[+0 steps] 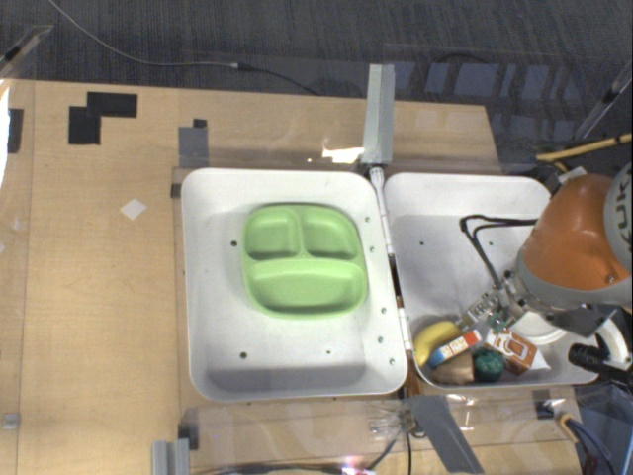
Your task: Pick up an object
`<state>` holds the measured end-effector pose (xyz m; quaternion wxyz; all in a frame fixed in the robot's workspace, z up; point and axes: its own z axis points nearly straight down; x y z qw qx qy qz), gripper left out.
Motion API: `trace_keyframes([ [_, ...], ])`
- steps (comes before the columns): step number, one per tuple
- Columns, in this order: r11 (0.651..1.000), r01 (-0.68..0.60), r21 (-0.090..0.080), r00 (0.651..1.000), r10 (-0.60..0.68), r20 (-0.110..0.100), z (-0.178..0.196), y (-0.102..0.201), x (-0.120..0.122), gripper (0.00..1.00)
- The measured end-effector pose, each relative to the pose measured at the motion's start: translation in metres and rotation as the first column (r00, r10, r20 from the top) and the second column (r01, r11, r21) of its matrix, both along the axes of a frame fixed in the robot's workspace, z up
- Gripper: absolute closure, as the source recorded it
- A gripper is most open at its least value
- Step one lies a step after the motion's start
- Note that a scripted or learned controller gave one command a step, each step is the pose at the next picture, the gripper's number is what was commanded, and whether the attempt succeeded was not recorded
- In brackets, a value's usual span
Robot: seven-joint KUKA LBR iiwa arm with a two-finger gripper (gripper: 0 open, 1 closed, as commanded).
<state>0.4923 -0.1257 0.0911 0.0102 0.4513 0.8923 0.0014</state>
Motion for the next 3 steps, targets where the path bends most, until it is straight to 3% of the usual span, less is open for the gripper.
trace_keyframes([
  [1, 1.000, -0.026, 0.012, 1.000, 0.026, -0.005, -0.001, -0.059, 0.001, 1.00],
  [2, 1.000, -0.025, 0.010, 1.000, 0.025, -0.006, -0.002, -0.060, 0.000, 0.00],
  [3, 0.994, -0.108, 0.005, 0.994, 0.108, -0.012, 0.080, -0.001, -0.003, 0.00],
])
